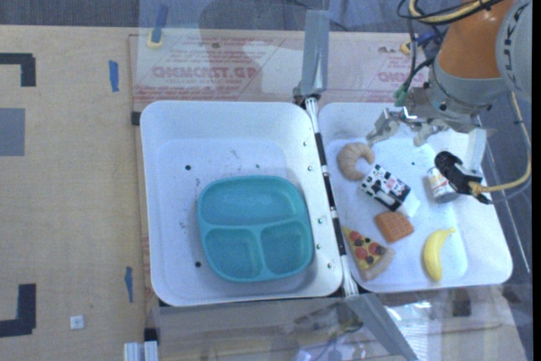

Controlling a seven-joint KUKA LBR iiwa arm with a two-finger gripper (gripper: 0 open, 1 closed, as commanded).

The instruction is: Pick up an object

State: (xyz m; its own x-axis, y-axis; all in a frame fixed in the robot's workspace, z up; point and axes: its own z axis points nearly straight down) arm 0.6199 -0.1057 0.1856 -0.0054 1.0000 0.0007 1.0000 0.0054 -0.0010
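Note:
The right white bin (494,262) holds several small toys. A tan croissant (354,157) lies near its left wall, with a black-and-white block (385,187) just right of it. In front of those are an orange waffle square (394,226), a pizza slice (368,252) and a yellow banana (434,254). A small silver can (437,184) lies toward the right. My gripper (400,129) hangs over the back of this bin, behind the croissant and the block. It is open, and nothing is between its fingers.
The left white bin (161,182) bears a teal divided plate (254,226). A ridge where the two bins meet (325,199) runs between them. Yellow and black cables (463,175) trail from the arm over the right bin beside the can.

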